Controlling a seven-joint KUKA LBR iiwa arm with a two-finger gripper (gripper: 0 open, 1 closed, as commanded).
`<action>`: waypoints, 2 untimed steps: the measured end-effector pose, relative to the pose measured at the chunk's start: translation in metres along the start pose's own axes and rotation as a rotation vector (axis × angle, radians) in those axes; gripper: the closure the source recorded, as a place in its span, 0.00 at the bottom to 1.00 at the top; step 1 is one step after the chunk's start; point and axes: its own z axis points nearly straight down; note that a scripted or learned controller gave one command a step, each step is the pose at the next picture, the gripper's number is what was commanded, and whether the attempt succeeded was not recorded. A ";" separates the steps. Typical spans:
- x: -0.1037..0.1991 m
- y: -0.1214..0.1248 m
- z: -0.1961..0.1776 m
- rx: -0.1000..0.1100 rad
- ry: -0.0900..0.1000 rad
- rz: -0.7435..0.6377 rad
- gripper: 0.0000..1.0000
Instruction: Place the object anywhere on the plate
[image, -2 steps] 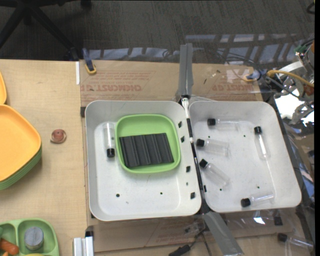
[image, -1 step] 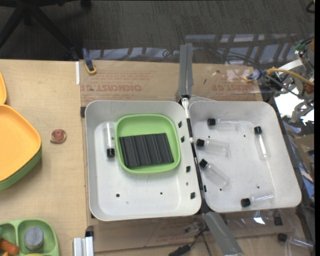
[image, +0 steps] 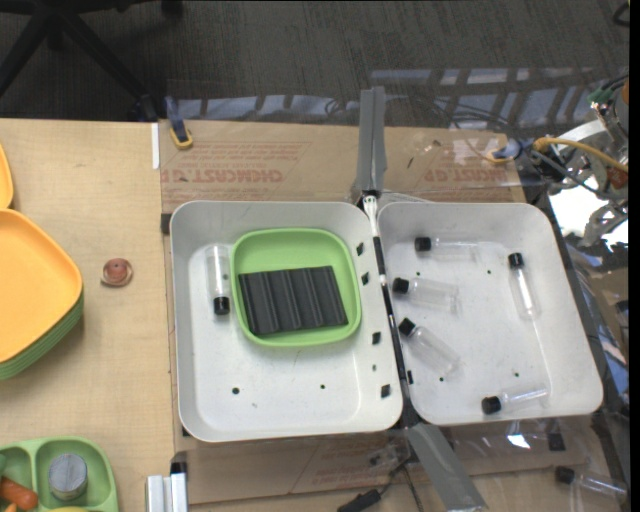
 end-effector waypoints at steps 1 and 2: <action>0.000 0.000 0.000 0.000 0.000 -0.001 0.00; 0.002 0.000 -0.002 -0.001 0.001 -0.002 0.00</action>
